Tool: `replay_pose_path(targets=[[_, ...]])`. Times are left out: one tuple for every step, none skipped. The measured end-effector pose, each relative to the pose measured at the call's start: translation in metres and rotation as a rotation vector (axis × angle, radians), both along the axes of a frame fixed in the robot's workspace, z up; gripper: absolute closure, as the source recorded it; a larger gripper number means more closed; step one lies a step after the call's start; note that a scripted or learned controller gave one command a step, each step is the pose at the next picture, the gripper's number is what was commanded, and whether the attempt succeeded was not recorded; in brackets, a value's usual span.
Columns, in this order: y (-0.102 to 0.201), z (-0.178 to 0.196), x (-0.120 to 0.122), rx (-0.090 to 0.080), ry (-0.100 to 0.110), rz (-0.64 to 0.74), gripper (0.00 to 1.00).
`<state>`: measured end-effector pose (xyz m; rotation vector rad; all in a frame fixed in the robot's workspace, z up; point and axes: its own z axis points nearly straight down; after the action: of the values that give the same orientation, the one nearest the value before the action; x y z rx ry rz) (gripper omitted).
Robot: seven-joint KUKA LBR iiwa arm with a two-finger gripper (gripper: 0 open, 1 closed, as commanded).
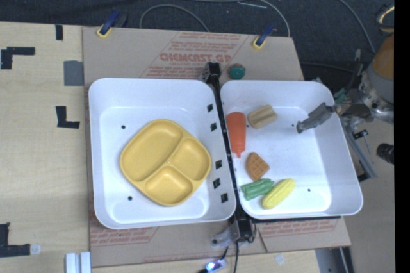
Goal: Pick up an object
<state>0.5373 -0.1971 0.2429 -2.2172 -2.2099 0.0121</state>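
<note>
Toy foods (257,165) lie in right bin (333,156); gripper (312,119) hovers above.

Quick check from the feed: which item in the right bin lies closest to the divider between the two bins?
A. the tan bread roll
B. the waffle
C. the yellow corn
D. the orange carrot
D: the orange carrot lies along the right bin's left wall, right beside the divider.

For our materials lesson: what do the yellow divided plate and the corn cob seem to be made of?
Yellow divided plate: probably moulded plastic, smooth and matte, one even colour. Corn cob: likely toy plastic, uniform bright yellow; its texture is too small to judge.
</note>
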Motion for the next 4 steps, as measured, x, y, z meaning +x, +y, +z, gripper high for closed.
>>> replay_pose_path(targets=[[0.0, 0.007, 0.003, -0.003, -0.012, 0.004, 0.0], [0.003, -0.037, 0.0, -0.003, -0.009, 0.004, 0.0], [0.006, -0.1, -0.004, -0.001, -0.007, 0.004, 0.0], [0.007, -0.154, -0.005, -0.002, -0.009, 0.004, 0.0]])
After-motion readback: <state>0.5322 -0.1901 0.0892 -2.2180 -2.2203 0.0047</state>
